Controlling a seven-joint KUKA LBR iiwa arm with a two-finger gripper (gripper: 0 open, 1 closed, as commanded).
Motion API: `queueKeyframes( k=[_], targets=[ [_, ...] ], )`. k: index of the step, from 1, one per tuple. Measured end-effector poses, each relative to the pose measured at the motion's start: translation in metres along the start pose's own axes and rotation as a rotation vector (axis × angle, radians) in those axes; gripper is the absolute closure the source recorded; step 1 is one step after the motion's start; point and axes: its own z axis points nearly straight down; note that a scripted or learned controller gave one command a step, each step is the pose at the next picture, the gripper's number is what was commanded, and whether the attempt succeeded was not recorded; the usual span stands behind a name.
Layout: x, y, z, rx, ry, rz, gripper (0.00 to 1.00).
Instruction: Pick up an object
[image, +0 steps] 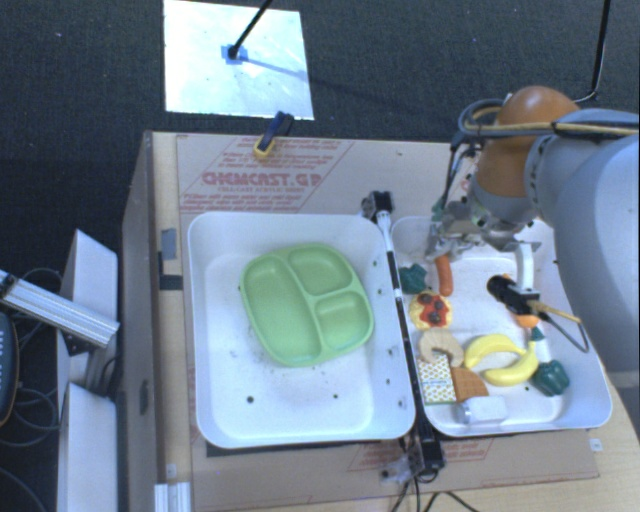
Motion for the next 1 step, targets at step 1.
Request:
queueKeyframes(
  k=[1],
  targets=[
    [0.0374, 0.0009, -0.1309, -0.003, 0.002, 0.002, 1.00]
  ],
)
